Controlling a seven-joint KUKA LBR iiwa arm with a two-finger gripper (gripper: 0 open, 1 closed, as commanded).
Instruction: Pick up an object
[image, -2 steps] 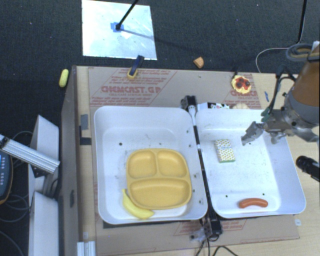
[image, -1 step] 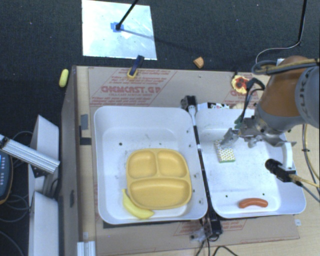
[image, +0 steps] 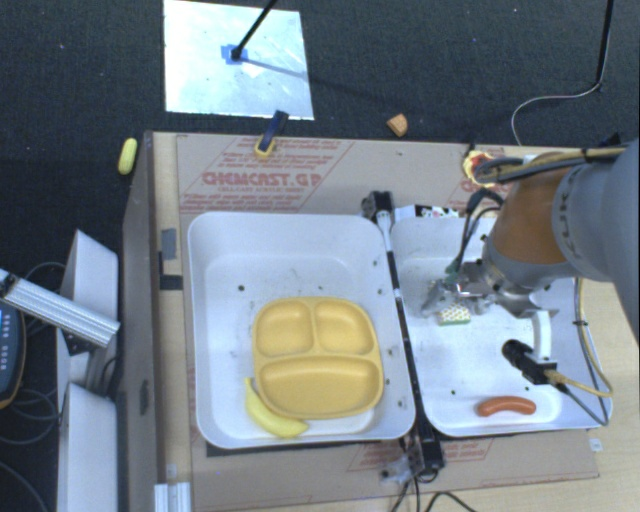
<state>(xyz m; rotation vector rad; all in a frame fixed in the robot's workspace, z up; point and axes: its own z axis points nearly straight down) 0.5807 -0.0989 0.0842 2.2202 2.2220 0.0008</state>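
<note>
Hovering low in the right bin (image: 570, 410), the hand (image: 447, 297) sits just above a small pale waffle-like piece (image: 455, 316); whether it is clenched or released cannot be told. The red sausage (image: 506, 407), long axis left-to-right, lies well apart toward the bin's near edge.

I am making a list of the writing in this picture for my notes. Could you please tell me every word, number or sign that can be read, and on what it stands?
Red printing on the cardboard sheet under the two bins: there is a large line with smaller lines above and below, but it is too blurred to read with certainty.
More red printing on the cardboard's front edge, below the bins: too small to read.
No other text is legible.
</note>
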